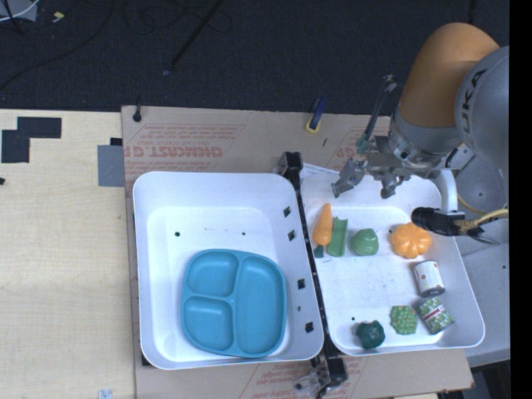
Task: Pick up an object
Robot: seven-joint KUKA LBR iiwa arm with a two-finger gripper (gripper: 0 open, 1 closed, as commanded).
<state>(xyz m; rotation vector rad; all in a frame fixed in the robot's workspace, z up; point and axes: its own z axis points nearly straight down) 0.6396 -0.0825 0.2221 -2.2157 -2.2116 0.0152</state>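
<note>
With its fingers spread open and holding nothing, the gripper [366, 183] is hovering over the far edge of the right bin [465, 339], so it should be descending squarely over the green pepper [363, 242] just below.

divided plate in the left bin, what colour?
Light blue. The plate lies in the left bin, plainly seen in the camera view.

Blue divided plate [233, 301] in the left bin [158, 202]; toy foods across the right bin [374, 285], gripper [365, 183] above its far edge.
</note>
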